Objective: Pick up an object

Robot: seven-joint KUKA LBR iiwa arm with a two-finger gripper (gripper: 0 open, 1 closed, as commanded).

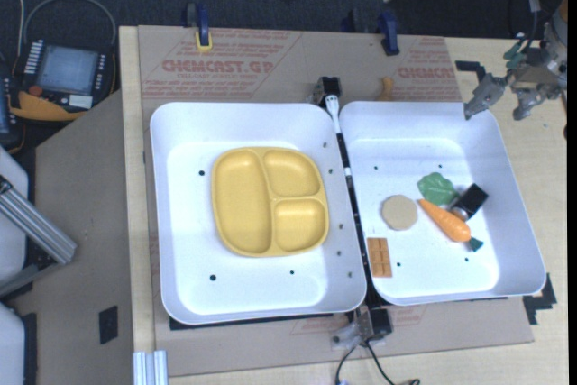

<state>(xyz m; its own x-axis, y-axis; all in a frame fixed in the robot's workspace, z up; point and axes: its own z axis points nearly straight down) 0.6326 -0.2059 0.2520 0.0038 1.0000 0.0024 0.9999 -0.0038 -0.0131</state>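
Red print on the brown board (270,59) under the bins reads "CHEMCAST GP" just behind the left bin (171,221) (its last letters faint). The same print recurs behind the right bin (505,257), partly cut off and hard to read.

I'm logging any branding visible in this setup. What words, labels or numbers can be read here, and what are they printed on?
"CHEMCAST GP", red print on the brown board behind the left bin.
The same red print repeats on the board behind the right bin, cut short and too blurred to read in full.
The smaller red lines under both prints are too small to read.
The handheld pendant at far left has a lit screen, its contents unreadable.
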